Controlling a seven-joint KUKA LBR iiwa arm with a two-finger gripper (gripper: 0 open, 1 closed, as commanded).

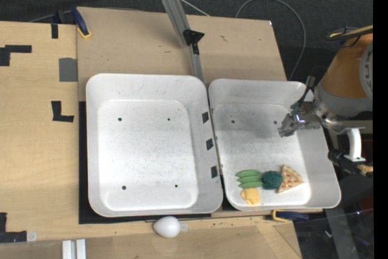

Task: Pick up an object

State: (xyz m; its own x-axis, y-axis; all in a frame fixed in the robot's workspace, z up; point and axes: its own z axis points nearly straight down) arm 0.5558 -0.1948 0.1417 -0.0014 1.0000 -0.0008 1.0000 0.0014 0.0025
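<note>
In the right bin [254, 106], near its front edge, lie a green pea pod [247, 176], a yellow piece [250, 195], a dark green broccoli-like piece [271, 179] and a pizza slice [290, 179], bunched together. My gripper [287, 127] hangs over the bin's right side, well behind that cluster and apart from it. No object shows between its tips.
The left bin [145, 142] sits beside the right one. A white egg-shaped object [167, 227] rests on the bench just in front of the left bin. A grey metal bar [176, 6] slants in from the top toward the gap between the bins.
</note>
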